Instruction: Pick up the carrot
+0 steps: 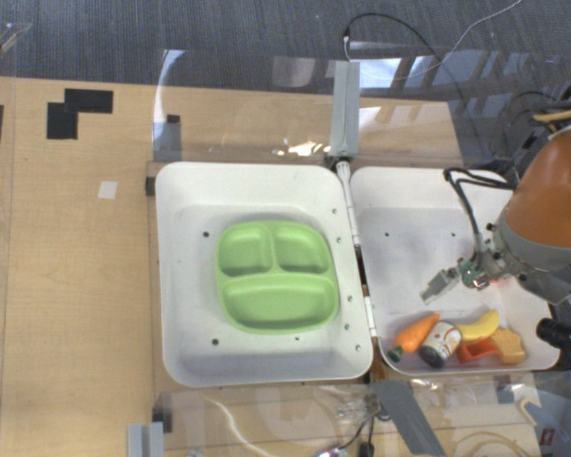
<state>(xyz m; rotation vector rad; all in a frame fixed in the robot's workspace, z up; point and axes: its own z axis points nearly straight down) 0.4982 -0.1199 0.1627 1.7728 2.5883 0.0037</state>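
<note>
The carrot (417,332) is orange with a green stub and lies in the right bin (400,208) at its front left corner, pointing up to the right. My gripper (443,283) hangs over the right bin, just above and to the right of the carrot, apart from it. Nothing shows in its grasp. The arm's orange band (552,193) rises at the bin's right side.
Beside the carrot, along the bin's front wall, lie a small dark-capped jar (440,344), a yellow banana (482,326), a red piece (476,351) and a tan block (510,347). The left bin (190,208) holds a green divided plate (276,274). A black cable (462,198) loops over the right bin.
</note>
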